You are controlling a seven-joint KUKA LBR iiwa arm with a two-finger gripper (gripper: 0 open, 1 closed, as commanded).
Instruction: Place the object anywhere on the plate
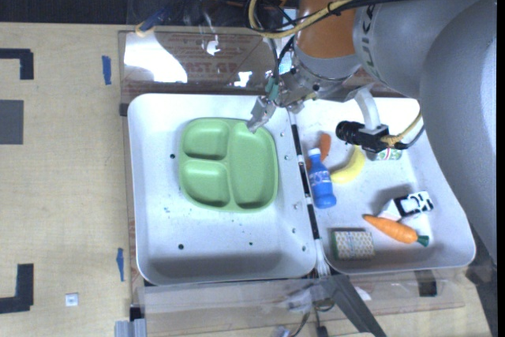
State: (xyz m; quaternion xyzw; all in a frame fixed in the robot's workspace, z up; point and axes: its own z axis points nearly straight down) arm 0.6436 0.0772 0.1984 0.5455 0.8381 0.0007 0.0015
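Gripper [260,116] hangs at green plate's [229,163] top-right rim; grip state unclear, nothing visibly held. Risk: empty release; bottle [320,181] untouched.

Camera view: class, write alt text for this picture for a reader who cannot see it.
A grey robot arm's gripper hangs over the top right corner of a green divided plate in the left white bin. The right bin holds a blue bottle, a banana, a toy carrot and a few smaller items.
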